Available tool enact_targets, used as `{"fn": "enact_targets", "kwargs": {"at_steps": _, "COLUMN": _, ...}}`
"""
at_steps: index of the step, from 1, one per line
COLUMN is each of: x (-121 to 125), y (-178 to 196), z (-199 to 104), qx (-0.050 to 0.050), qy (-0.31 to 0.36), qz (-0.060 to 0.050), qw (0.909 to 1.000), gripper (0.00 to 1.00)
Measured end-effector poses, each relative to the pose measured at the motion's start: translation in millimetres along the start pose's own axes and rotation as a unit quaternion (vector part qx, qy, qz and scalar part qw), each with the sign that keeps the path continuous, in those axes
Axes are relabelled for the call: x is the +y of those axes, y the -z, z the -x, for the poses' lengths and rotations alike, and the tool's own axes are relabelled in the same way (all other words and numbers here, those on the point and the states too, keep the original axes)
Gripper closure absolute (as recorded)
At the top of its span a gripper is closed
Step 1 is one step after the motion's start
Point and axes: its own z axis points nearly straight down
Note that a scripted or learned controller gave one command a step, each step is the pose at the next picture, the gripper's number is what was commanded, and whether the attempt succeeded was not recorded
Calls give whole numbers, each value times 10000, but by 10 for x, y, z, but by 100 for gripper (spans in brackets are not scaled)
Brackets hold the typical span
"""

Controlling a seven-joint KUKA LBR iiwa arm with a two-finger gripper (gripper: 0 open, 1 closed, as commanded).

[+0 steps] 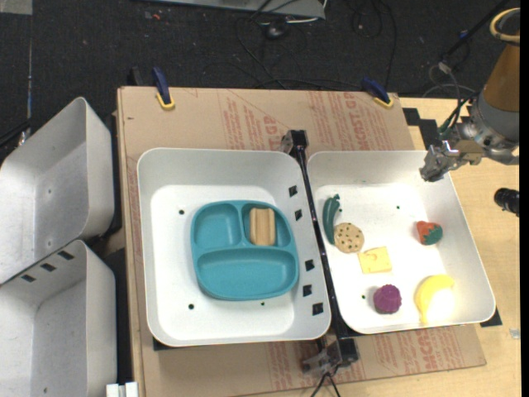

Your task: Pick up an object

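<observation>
We are viewing the surface (215, 114) from above, with two white bins side by side. The end effector (433, 165) is hanging over the far right corner of the right bin (397, 184); whether it is open or closed, we cannot tell, since it is small and dark against the rim. Nothing is showing in its grasp. The candidate objects are lying nearer the camera and well apart from it: a red-and-green piece (428, 233) closest, then a green pod (331, 217), a cookie (349, 237), a yellow square (375, 260), a purple ball (387, 298) and a banana (431, 294). In the left bin (165, 180) we are seeing a teal divided tray (240, 263) holding a tan block (262, 226). The arm (500, 98) is being cut off by the frame's right side.
</observation>
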Motion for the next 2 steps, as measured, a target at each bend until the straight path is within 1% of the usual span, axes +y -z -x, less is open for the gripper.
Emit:
{"fn": "enact_targets", "kwargs": {"at_steps": 1, "x": 8, "y": 49, "z": -1, "qx": 4, "qy": -3, "qz": -15, "qw": 10000, "gripper": 100}}
{"fn": "enact_targets", "kwargs": {"at_steps": 2, "x": 51, "y": 176, "z": -519, "qx": 17, "qy": 16, "qz": -24, "qw": 10000, "gripper": 100}}
